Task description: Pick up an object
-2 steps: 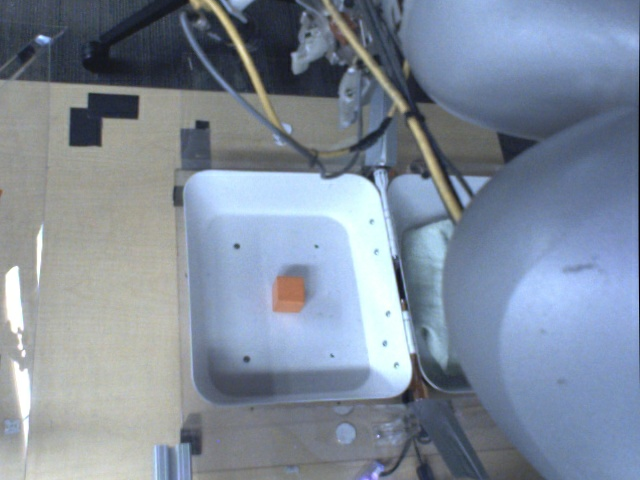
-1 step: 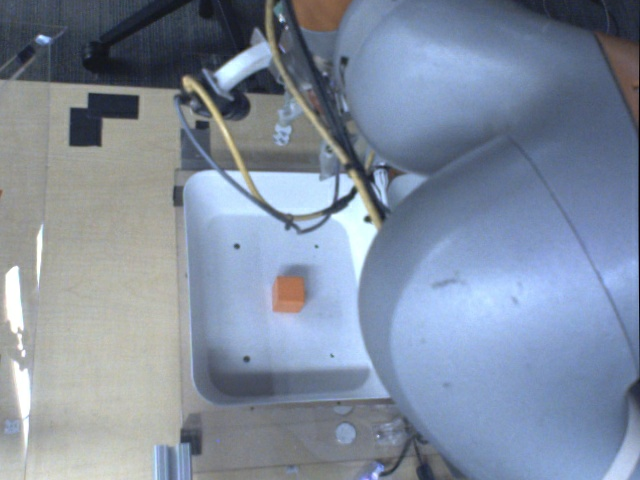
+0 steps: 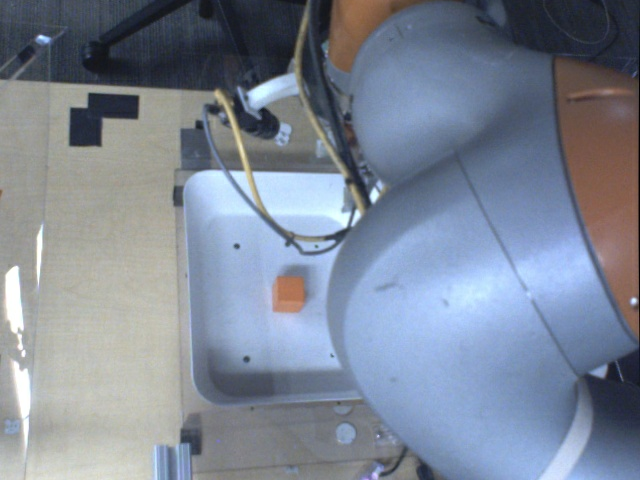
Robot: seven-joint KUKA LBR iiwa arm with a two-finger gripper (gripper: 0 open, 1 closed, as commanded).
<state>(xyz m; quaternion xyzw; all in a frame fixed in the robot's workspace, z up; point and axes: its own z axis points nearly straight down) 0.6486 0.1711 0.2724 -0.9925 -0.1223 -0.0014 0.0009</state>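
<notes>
The orange cube lies alone on the floor of the white bin, a little below the middle of the part of the bin that I can see, and it rests flat with one face up. Nothing touches it. Just to the right of it is the big grey arm, which covers the right side of the bin; the cube is near the rounded edge of the arm but apart from it. Where the cube lies relative to the claw I cannot tell, and I also cannot tell how wide the claw is or if it has something in it. The orange band of the arm is at the far right. A yellow cable and a black cable hang in a loop from the upper part of the arm over the far half of the bin, above the cube and not touching it. A white connector sticks out to the left where these cables begin. The bin stands on the light wooden bench, and a black L-shaped mark is on the bench at the upper left, well apart from the bin.
</notes>
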